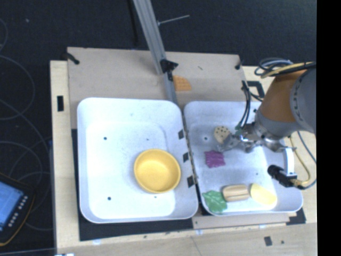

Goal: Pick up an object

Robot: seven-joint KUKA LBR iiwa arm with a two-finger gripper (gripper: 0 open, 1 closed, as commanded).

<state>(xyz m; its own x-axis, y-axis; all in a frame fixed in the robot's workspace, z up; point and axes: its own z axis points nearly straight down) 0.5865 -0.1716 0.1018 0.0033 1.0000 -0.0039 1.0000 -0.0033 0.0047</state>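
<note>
As the arm point(282, 103) reaches in from the right, the end effector point(230, 141) sits low over the right bin point(234, 111), approx. level w/ the bin's upper-middle area. Finger state: cannot tell; the fingertips are small and blurred against the white floor. Nothing is visibly between them.

Step in hand (judgement): approach/pre-grasp. No object is lifted yet. The nearest candidate is the beige die point(220, 133), just beside the end effector tip, possibly touching; contact can't be confirmed. The purple piece point(214, 158) lies just below, near the tip.

Next move calls for (judgement): centre the end effector over one object, descend, close, then lift straight up. The die is small and hard, so alignment tolerance is tight; an off-centre close is likely to push it away.

Containers:
- Right bin: die and purple piece in mid area. Along the front wall, L to R: green item point(214, 200), tan cylinder point(236, 192), pale yellow object point(264, 195). Cylinder is touching or nearly touching both neighbours.
- Left bin point(96, 111): one yellow bowl point(156, 170), upright, right of centre, near the front. Nothing visible inside it.

Both bins rest side by side on the desk point(61, 233).
</note>
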